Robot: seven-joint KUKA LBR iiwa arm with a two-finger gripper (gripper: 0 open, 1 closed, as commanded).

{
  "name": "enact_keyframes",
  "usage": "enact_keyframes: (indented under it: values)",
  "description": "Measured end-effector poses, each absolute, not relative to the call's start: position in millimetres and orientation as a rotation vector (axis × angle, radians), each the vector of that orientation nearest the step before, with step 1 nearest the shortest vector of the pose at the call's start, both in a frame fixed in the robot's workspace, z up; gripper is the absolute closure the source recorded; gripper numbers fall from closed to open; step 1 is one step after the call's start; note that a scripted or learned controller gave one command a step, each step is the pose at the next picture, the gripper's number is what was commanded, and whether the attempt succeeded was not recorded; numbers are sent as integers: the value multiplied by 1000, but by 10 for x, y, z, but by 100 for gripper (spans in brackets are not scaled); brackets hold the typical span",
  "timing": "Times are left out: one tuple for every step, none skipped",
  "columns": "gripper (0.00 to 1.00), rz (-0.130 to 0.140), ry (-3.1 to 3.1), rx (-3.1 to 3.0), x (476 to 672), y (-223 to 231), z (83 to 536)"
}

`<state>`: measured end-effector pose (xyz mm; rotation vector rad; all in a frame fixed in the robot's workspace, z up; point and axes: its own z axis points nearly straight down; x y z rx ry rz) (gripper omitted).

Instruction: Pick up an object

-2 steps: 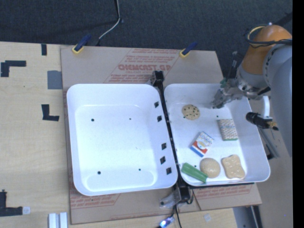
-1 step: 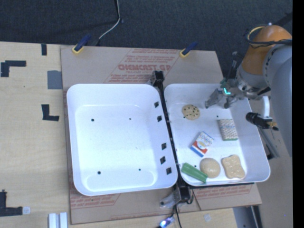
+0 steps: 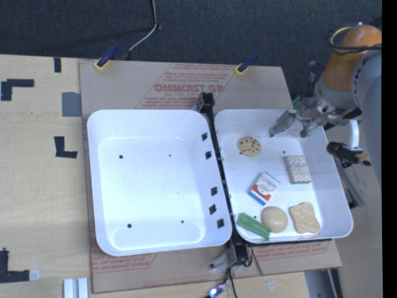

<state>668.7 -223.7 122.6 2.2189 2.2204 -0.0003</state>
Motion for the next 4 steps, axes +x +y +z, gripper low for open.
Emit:
enact_keyframes:
  values:
    - [0,1,2221,2218,6689,-2235,1545]
    - [0,2,2221,2218,6691,-2234,1937]
    - [0,-8,2232,2224,6658,-1824,925]
    - [0,0,2220,2217,6696,-1767,874]
